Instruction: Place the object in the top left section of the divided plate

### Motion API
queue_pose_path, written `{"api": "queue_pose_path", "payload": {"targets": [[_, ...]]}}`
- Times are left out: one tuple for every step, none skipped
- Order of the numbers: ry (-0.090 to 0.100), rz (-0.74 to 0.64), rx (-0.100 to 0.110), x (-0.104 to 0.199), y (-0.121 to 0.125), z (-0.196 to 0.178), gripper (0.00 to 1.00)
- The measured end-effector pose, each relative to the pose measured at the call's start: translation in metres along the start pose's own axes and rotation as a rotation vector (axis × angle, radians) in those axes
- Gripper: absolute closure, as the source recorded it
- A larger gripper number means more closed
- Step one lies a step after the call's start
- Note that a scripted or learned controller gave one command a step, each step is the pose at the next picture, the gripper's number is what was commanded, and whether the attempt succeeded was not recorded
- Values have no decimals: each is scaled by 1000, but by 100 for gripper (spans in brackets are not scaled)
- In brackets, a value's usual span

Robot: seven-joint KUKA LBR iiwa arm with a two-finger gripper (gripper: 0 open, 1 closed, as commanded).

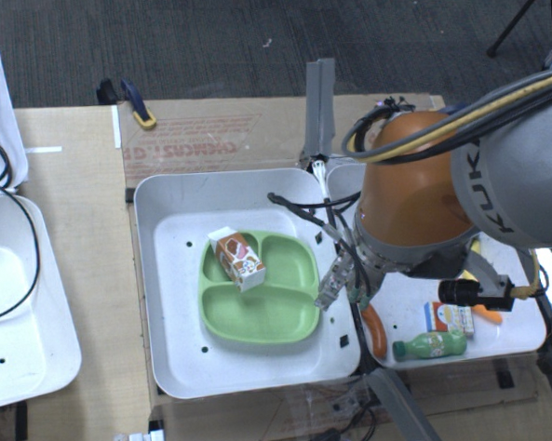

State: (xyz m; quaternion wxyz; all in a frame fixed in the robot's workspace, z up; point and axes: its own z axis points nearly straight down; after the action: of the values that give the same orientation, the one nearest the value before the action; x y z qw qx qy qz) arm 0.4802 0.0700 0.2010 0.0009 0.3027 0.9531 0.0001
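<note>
Small carton (239,260) lying tilted in upper-left section of green divided plate (263,318), left white bin (169,296), frame centre; tool (334,284) at plate's right rim, apart from carton, finger spread indiscernible; green bottle (431,346) in right bin.

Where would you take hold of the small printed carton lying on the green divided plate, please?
Probably across the two long sides of the small printed carton, near its middle, coming straight down from above. It lies tilted on the green divided plate, over the top left section's ridge, with its broad printed face up, so the narrow sides seem easiest for the claw.
</note>
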Motion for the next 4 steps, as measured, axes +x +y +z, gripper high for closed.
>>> {"api": "queue_pose_path", "payload": {"targets": [[1,-179,1,-12,-19,10,100],[1,-344,0,-29,-44,10,100],[1,-426,0,-69,-101,10,100],[3,-355,0,-97,-142,103,100]]}}
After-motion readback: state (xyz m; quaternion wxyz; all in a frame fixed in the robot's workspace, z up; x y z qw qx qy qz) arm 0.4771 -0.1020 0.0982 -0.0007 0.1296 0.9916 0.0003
